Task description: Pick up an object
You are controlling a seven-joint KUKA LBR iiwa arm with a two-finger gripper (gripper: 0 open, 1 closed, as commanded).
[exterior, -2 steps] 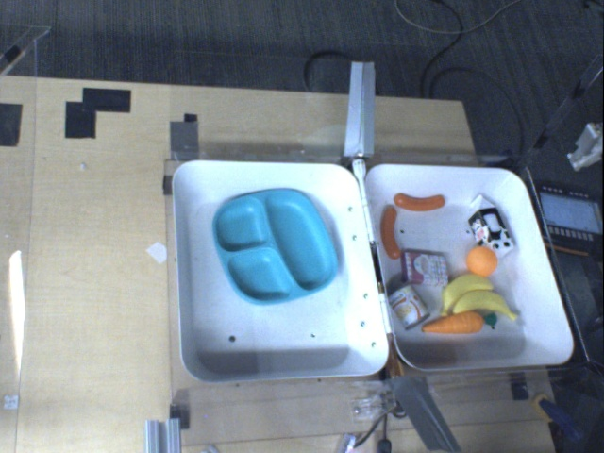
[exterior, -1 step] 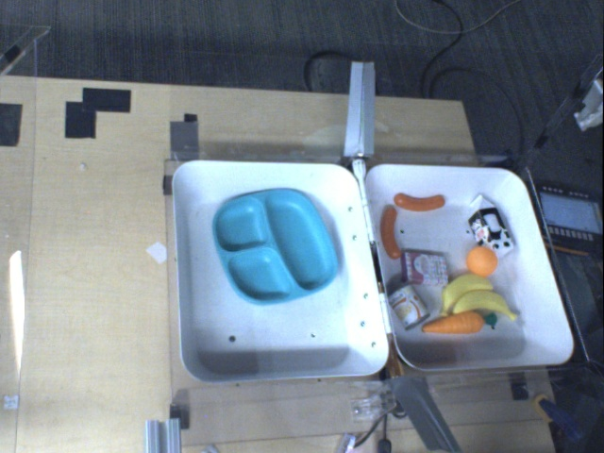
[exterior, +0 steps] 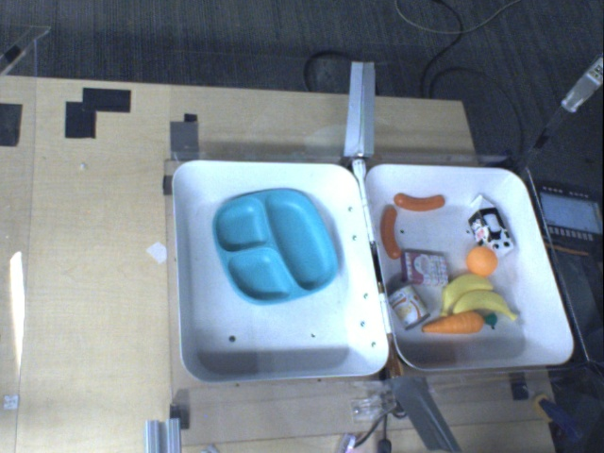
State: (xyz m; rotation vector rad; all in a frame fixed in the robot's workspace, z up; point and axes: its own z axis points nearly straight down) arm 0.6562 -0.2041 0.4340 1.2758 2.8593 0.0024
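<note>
A pale wooden bench (exterior: pixel 94 281) stands on dark carpet (exterior: pixel 189 8), where thin cables (exterior: pixel 429 8) loop across the floor at the far side. Black patches (exterior: pixel 94 109) mark the bench top toward its far left corner. A metal post (exterior: pixel 360 111) rises at the far edge, right where the two bins meet.

The left bin (exterior: pixel 203 347) holds a blue divided plate (exterior: pixel 276 243) with three compartments, lying near its middle. The right bin (exterior: pixel 538 338) touches it along the shared edge and carries all the small things. One sausage (exterior: pixel 419 201) lies near the far wall and a second sausage (exterior: pixel 389 231) runs alongside the inner wall. A black-and-white carton (exterior: pixel 490 226) sits toward the right, with an orange (exterior: pixel 481 261) just beside it on the near side. Bananas (exterior: pixel 475 298) touch a carrot (exterior: pixel 455 324) at the near end. A pinkish box (exterior: pixel 426 268) sits mid-bin, with a small tub (exterior: pixel 408 305) tipped over just beside it.

Whether the claw is released or clenched I cannot tell, nor how these things lie relative to it.

The printing on the box and tub is too small to read. At the right edge a dark unit with a screen (exterior: pixel 571 217) is cut off, and metal fittings (exterior: pixel 377 413) at the near edge are hard to make out
</note>
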